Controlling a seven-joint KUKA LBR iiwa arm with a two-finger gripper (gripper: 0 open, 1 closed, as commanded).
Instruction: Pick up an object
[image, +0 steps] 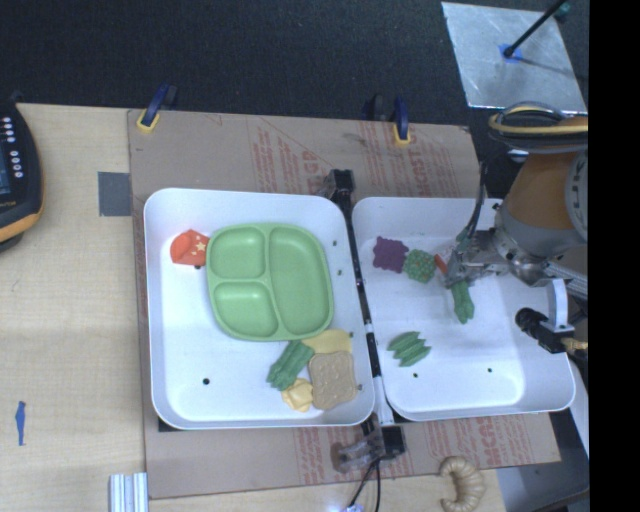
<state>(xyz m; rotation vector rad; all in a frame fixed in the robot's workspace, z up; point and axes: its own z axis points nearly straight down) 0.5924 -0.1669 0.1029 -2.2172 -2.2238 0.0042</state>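
Note:
My gripper is low over the right bin, near its upper middle. A long dark green piece sticks out from right under the gripper's tip, pointing toward the front; whether it is gripped is hidden. Just left of the gripper sit a green broccoli-like piece and a purple piece. A small green leafy piece lies further forward in the same bin.
The left bin holds a green divided plate, a red piece, a green ridged piece, a tan bread slice and yellow bits. Clamps sit between the bins.

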